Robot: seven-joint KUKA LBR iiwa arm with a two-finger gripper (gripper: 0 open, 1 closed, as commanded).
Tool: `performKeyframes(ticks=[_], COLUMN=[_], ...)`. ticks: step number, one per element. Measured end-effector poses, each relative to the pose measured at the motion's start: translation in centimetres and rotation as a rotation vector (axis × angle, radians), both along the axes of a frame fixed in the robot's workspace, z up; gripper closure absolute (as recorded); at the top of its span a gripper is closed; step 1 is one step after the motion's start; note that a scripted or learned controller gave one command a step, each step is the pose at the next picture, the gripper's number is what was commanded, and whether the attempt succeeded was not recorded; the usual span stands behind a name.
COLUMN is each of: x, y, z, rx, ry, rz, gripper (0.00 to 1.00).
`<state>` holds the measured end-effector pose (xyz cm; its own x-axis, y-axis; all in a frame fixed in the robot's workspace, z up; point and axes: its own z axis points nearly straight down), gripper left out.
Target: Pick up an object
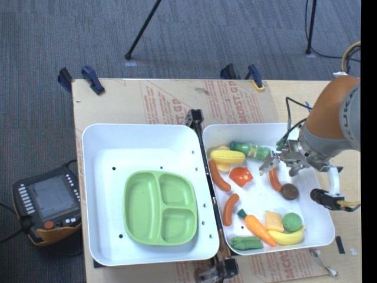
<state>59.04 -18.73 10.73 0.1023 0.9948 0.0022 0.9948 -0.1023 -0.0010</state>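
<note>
Hand (275, 165) open — red sausage (274, 180) just below

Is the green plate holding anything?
Empty. All three compartments of the green plate show bare green in the left bin.

You look down at a slant from one fixed overhead camera, both bins (88, 158) in frame, bench-wide distance.

Arm (339, 117) cut off at right edge, upper links out of frame. Gripper (277, 165) small and dark against the bin; finger state unreadable. Orange sausage (275, 180) partly hidden under gripper. Tripod legs (144, 25) cut by top edge. Clamp (219, 271) at bottom edge cropped.
</note>
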Motion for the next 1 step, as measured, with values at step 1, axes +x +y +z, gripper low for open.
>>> performKeyframes(ticks=[1], x=[-1.44], y=[0.1], z=[-2.01], rx=[0.0], ry=[0.002], rz=[0.297], gripper=[0.0])
